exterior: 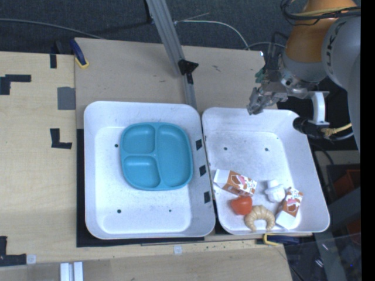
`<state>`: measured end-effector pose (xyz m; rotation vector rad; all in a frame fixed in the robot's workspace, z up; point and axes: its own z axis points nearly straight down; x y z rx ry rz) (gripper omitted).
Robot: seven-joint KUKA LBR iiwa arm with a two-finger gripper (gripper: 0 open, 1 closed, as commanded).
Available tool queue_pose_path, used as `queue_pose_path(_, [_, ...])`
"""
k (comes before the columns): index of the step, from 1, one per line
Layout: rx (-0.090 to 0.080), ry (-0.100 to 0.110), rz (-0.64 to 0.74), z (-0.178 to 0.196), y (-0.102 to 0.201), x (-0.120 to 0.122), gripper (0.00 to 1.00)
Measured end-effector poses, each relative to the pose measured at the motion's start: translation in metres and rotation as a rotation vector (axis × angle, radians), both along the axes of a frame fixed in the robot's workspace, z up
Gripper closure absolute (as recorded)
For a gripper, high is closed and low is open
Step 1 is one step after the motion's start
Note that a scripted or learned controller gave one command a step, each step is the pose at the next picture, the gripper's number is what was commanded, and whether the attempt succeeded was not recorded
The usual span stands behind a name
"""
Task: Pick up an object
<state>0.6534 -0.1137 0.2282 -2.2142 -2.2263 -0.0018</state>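
Note:
The right bin [263, 124] holds several small items along its near side: a brown and white carton [236, 182], a red tomato [241, 205], a tan croissant [260, 216], a small white object [273, 190] and a second little carton [290, 204]. My gripper [256, 106] hangs over the far rim of the right bin, well away from these items. Nothing shows between its fingers. The grey arm with its orange band [319, 7] reaches in from the upper right.
The left bin [99, 157] carries a blue divided plate [156, 156]. A grey metal pole [170, 34] slants down to the bench behind the bins. Cables trail across the back. The wooden bench top [35, 151] extends to the left.

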Motion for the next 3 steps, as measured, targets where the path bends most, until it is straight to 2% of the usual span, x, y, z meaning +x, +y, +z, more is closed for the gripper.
queue_pose_path(3, [0.0, 0.003, 0.002, 0.018, 0.161, -0.043, 1.0])
